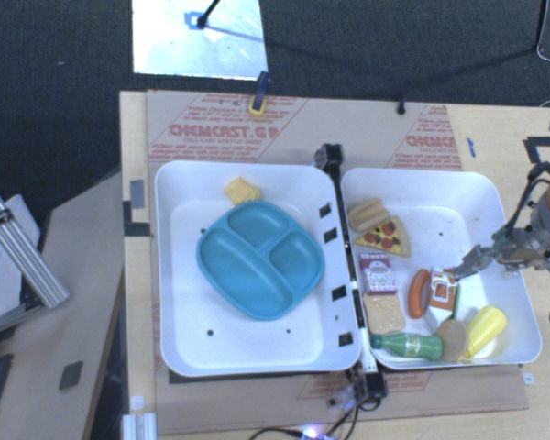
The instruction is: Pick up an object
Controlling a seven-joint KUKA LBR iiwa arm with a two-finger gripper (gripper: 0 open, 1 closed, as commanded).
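Observation:
My gripper hangs low over the right side of the right bin, tip pointing left. It sits just above and to the right of a small orange and white carton. A red sausage lies left of the carton. Close by are a yellow banana-like toy, a brown round piece, a green bottle, a tan cracker, a red and white packet, a pizza slice and a hot dog bun. Nothing shows between the gripper's tips.
The left bin holds a blue divided plate and a small yellow block. A black-clipped divider runs between the bins. The arm enters over the right bin's right wall.

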